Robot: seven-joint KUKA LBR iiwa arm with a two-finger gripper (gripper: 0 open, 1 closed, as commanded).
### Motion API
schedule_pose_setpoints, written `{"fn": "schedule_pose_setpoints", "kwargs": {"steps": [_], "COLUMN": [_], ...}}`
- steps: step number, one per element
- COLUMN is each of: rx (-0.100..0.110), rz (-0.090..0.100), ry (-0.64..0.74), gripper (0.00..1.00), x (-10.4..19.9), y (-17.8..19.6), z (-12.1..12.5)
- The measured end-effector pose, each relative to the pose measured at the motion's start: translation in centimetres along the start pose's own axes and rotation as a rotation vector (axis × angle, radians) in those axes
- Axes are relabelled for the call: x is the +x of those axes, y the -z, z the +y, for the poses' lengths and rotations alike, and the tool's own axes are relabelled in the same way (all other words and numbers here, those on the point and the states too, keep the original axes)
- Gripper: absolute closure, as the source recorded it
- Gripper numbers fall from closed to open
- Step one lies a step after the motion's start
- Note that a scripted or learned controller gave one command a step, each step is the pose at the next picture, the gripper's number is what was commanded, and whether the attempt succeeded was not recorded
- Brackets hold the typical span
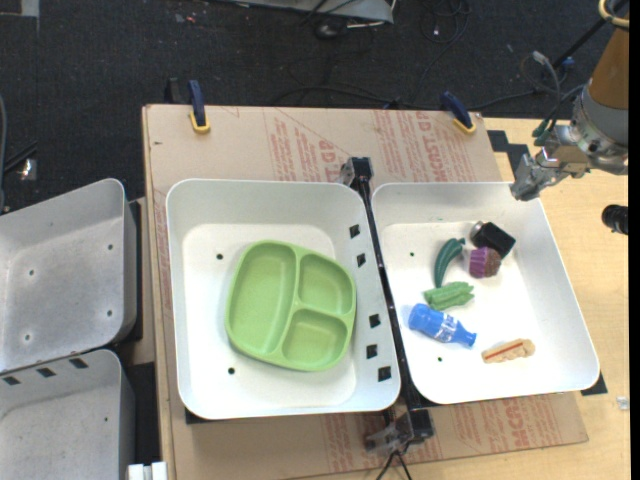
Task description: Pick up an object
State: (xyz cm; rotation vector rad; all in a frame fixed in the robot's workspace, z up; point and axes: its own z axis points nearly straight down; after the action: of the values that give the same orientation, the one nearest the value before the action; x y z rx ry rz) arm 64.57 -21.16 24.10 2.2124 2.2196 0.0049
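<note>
A: Where's the gripper [527,183]?
B: Upper right, over the right bin's [560,268] far corner. Open or closed, I can't tell.
A: And the objects?
B: In that bin: blue bottle [441,326], green pods [449,294], purple piece [484,261], black block [493,237], orange stick [508,349]. A green plate [291,306] fills the left bin [200,268].

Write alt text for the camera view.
A grey robot gripper hovers over the right bin's far corner, above small toys including a blue bottle. The left bin holds a green divided plate.
</note>
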Motion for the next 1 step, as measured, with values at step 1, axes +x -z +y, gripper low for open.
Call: {"fn": "schedule_pose_setpoints", "kwargs": {"steps": [1], "rx": [0.001], "rz": [0.001], "ry": [0.0], "gripper": [1.0], "x": [-0.03], "y": [4.09], "z": [0.15]}}
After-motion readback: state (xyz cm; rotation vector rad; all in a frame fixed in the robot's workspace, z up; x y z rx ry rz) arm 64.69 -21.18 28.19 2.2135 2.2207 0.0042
